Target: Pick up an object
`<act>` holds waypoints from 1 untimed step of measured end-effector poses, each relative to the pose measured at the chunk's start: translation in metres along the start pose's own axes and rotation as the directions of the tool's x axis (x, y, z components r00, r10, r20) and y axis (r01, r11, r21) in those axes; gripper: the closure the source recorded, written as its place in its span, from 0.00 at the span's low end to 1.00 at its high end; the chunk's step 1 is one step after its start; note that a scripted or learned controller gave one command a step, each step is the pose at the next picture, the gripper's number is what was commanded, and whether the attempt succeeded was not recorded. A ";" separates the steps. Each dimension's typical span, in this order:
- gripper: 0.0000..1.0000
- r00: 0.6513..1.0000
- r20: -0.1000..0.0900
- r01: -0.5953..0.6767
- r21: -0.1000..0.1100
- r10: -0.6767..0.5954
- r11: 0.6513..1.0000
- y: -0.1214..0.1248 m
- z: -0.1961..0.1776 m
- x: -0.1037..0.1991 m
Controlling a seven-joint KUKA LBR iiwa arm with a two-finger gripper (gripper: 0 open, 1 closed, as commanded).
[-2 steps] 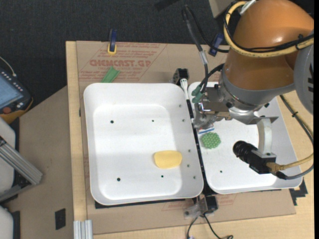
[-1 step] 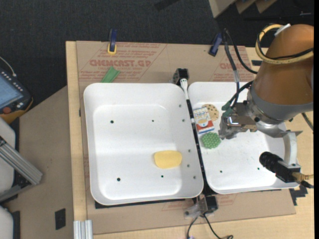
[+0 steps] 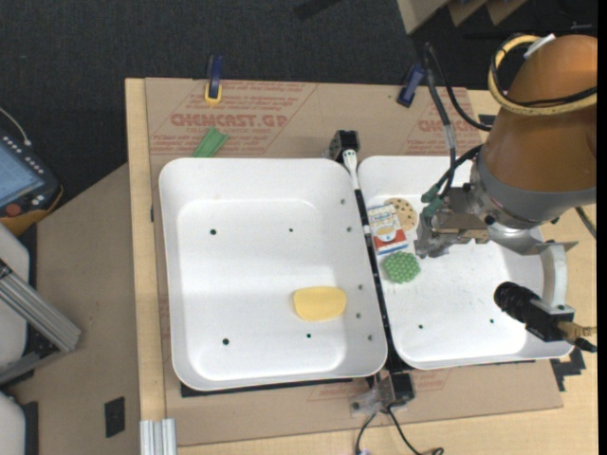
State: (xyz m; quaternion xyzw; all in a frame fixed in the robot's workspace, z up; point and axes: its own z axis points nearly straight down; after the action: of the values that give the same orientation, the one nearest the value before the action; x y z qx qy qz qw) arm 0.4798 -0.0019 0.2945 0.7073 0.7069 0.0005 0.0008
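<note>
- Camera view, right bin: gripper low over the bin's left part, near the divider; whether its claw is open or closed I cannot tell, as the wrist body covers it.
- Green round object: on the bin floor, just below and left of the gripper, apart from it as far as I can judge.
- Red-white-blue packet: touching or just beside the green object, close against the bin wall; a speckled pale disc lies beside it.
- Left bin: one yellow oval object, well apart from the arm.
- Step in hand, as judged: settling on a target. Centre over the green object, descend straight, and keep clear of the packet and wall so only one item is taken.
</note>
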 end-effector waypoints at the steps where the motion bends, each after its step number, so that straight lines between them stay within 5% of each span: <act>1: 1.00 1.000 -0.003 0.009 -0.009 -0.009 1.000 0.000 -0.084 0.068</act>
State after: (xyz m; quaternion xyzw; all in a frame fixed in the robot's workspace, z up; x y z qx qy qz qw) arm 0.4801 0.0660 0.3788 0.7040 0.7102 0.0049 0.0028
